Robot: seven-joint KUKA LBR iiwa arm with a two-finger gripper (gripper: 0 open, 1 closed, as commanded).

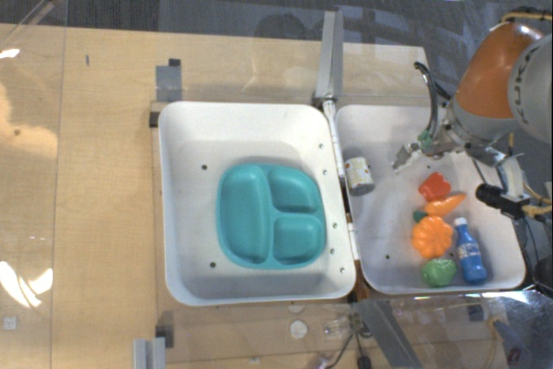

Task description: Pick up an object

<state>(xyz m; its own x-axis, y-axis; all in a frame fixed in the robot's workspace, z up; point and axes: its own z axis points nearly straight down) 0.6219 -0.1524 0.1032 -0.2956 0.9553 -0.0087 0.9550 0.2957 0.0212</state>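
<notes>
My gripper (445, 153) hangs over the back half of the right bin (380, 225), open, with one finger (403, 157) pointing left and the other toward the right wall. Nothing sits between the fingers. Just in front of it lie a red pepper (435, 185) and an orange carrot (446, 204). Further forward are an orange pumpkin (431, 236), a green vegetable (439, 271) and a blue bottle (470, 251). A small grey can (359, 175) lies by the bin's left wall, left of the gripper.
The left bin (186, 186) holds a teal divided plate (270, 215). A metal divider post (327, 56) rises between the bins at the back. The arm's orange band (491, 73) fills the upper right, above the right bin's far corner.
</notes>
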